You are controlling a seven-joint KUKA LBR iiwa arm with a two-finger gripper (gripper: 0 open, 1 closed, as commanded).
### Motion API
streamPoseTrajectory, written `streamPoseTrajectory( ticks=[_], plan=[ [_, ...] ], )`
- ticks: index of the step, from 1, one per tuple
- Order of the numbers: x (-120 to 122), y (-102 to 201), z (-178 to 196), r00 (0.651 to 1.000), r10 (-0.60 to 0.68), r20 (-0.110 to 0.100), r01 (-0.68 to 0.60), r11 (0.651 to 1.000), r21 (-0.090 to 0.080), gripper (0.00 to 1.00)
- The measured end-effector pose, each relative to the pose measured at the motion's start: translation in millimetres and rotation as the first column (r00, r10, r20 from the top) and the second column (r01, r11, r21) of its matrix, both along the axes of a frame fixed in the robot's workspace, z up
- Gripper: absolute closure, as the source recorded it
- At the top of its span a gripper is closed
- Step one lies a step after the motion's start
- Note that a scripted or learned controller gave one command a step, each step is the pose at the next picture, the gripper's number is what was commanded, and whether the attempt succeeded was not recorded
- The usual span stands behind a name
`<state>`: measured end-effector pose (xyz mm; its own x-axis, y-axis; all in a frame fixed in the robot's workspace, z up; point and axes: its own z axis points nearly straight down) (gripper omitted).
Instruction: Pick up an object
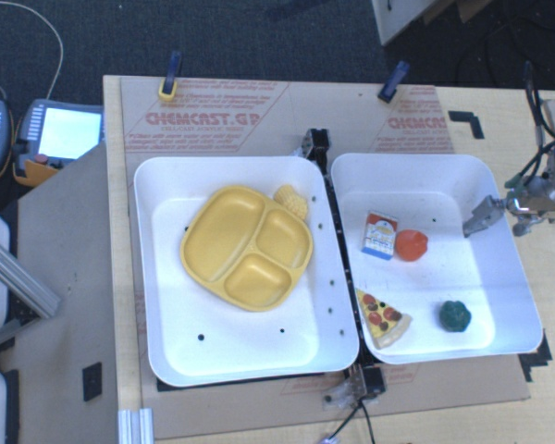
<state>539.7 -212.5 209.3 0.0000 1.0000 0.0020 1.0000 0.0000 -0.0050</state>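
hand at the right bin's rim, objects lying loose below

camera view: two shallow white plastic bins sit side by side on a tabletop (120,248) covered with printed brown cardboard. the left bin (166,340) holds a yellow plastic divided plate (247,246) with three compartments, lying tilted toward the middle of the bin. a pale yellow knobbly toy, like a corn cob (293,201), rests at the plate's upper right edge, touching it.

the right bin (499,331) holds four small things, all resting on its floor. a small white and red carton (380,236) lies near the bin's upper left, and a round red-orange ball-like toy (411,245) sits just beside it on the right, touching or nearly so. a toy pizza slice (383,317) with red dots lies against the bin's left wall near the front. a dark green lumpy toy (455,315) sits toward the front right, well apart from the slice.

the hand (488,215) reaches in from the right, over the right bin's upper right part, near the rim. nothing is between its fingers; whether they are spread or pressed together cannot be told. it is well apart from all four things.
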Motion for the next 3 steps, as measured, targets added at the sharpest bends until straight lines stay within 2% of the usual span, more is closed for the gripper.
streamPoseTrajectory(
  ticks=[1,2,3],
  plan=[
    [-4.0,1.3,-63.9,1.0,0.0,-0.003,0.0,1.0,0.001,0.0],
    [-2.8,-4.1,-112.4,1.0,0.0,-0.001,0.0,1.0,0.0,0.0],
    [-1.1,-4.7,-98.4,1.0,0.0,0.007,0.0,1.0,-0.003,1.0]
  ],
)
